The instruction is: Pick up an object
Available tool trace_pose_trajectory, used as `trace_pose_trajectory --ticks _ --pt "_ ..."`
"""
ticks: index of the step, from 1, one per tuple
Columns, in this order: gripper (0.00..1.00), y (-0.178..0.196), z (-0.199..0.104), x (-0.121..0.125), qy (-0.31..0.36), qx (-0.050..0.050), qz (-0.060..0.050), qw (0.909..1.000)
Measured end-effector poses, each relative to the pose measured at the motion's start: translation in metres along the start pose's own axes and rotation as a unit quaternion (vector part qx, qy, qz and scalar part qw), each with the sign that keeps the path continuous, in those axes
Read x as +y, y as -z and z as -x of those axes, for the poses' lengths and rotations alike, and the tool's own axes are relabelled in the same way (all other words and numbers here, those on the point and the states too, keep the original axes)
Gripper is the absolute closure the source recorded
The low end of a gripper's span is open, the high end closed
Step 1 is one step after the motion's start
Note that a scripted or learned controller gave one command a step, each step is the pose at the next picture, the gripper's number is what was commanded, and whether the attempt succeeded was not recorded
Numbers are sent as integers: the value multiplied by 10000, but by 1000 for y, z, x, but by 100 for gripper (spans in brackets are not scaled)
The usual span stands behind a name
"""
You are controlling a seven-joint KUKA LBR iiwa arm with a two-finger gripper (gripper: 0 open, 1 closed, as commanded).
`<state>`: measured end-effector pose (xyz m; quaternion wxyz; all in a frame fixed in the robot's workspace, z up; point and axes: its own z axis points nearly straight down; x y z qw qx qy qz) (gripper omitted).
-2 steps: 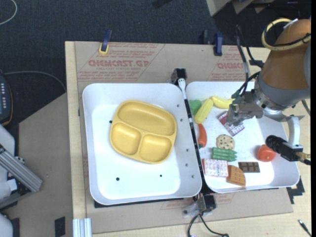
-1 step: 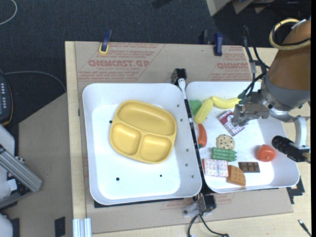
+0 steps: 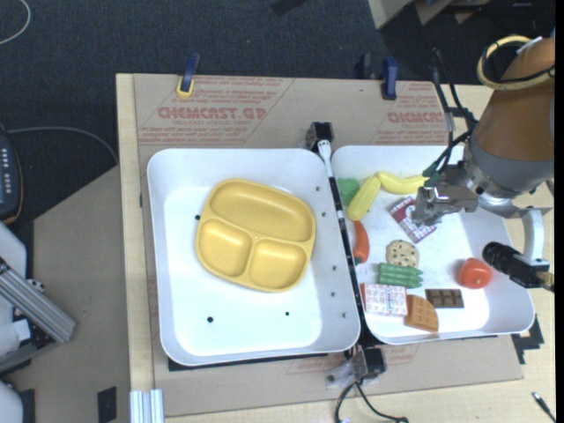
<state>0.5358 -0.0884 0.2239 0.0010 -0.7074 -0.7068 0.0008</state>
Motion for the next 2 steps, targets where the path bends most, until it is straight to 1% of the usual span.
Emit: trace_pose_trajectory --ticks 1,2 --pt "100 -8 -12 -2 9 3 0 10000" --pt "100 2 -5 -16 -2 5 3 10000"
